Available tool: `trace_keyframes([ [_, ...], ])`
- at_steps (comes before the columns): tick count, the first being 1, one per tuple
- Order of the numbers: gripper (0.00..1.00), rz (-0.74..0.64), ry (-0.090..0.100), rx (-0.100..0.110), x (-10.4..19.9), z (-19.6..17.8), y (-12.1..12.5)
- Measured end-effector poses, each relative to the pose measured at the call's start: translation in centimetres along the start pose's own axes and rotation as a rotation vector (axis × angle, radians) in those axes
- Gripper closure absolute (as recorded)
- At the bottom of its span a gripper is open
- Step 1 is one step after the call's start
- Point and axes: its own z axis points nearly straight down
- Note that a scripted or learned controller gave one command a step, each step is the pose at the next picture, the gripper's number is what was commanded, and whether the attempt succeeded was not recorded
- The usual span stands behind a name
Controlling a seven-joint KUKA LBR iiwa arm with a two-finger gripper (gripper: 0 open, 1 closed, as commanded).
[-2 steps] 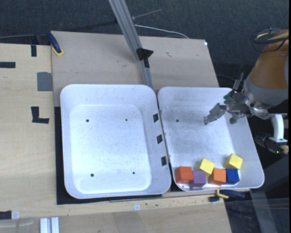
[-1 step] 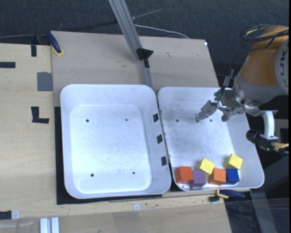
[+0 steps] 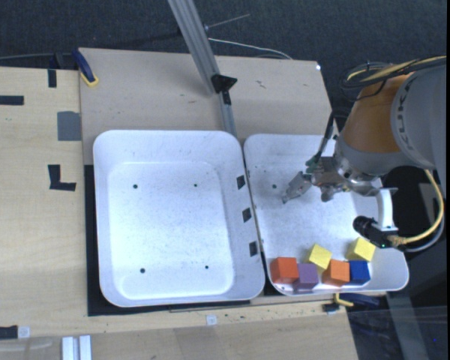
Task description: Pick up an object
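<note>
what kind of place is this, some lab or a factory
Most likely a robotics lab test bench. Two shallow white bins sit side by side on a taped plywood bench, a grey arm's gripper hangs over the right one, and small coloured blocks serve as practice objects.

It was a robotics lab. A plywood bench (image 3: 172, 81) marked with black tape held two white bins (image 3: 105, 201), a metal pole (image 3: 199, 36) rose from it, loose cables (image 3: 424, 227) trailed off the arm (image 3: 397, 118), and dark carpet (image 3: 322, 13) lay beyond.
</note>
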Motion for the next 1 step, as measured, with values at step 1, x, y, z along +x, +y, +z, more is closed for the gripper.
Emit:
trace_keyframes([
  [1, 0.00, 0.003, -0.003, -0.010, -3.75, -2.79, 2.84],
])
